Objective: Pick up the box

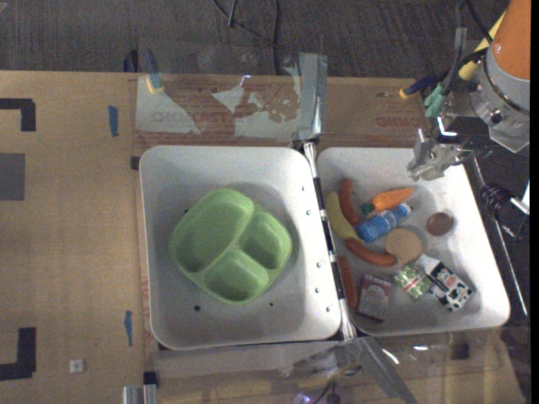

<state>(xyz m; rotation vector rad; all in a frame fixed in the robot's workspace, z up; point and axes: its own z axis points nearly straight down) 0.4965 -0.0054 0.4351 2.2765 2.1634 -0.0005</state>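
A small black-and-white carton box (450, 286) lies in the front right corner of the right bin (473, 194). A flat maroon box (375, 296) lies at that bin's front edge, left of the carton. My gripper (428, 165) hangs over the bin's back right corner, above and well behind both boxes. It touches none of the items. Nothing is seen held in it.
The right bin also holds a carrot (392, 198), a blue bottle (381, 223), a banana (338, 215), sausages (370, 253), two round discs (404, 244) and a green wrapped item (413, 280). A green divided plate (232, 244) lies in the left bin (168, 175).
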